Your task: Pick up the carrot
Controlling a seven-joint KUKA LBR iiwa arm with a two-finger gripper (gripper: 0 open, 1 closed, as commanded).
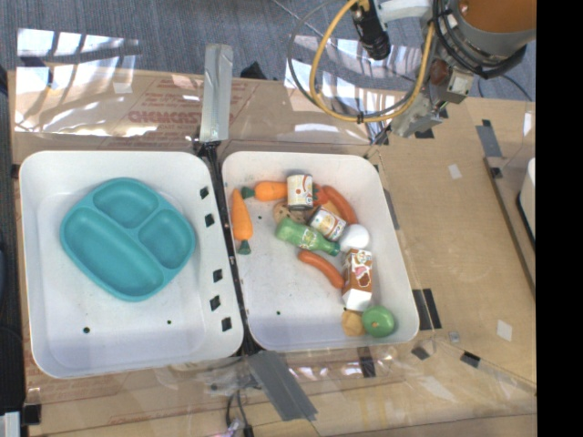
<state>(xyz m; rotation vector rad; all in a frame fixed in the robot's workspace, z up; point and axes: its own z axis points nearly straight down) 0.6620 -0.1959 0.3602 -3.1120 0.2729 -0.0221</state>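
Tool (421,121): at the top right, above the table and outside the right bin's far corner; whether it is released or clenched cannot be told, since the arm's wrist and cables mask it.
Arm (487,7): grey with an orange band, cut off by the top edge, with yellow cable (321,57) looping to its left.
Carrot (240,218): lies lengthwise along the left wall of the right bin (273,330), green stem end toward the near side, well apart from the tool.
Risk, wall: the carrot sits just beside the bin wall, so one side of the tool may strike the rim or find no room, and the carrot may roll away.
Risk, wrong pick: a short orange piece (270,190) lies near the carrot's far tip, and two orange-red sausages (322,268) lie in the clutter; any of them could be taken by mistake.
Risk, crowding: the cans (301,190), green bottle (305,237) and other items lie near, so a slanted approach may nudge them.
Left bin (55,344): holds a teal divided plate (127,238).
Hard to make out: the can labels, and the small brown things among the pile.
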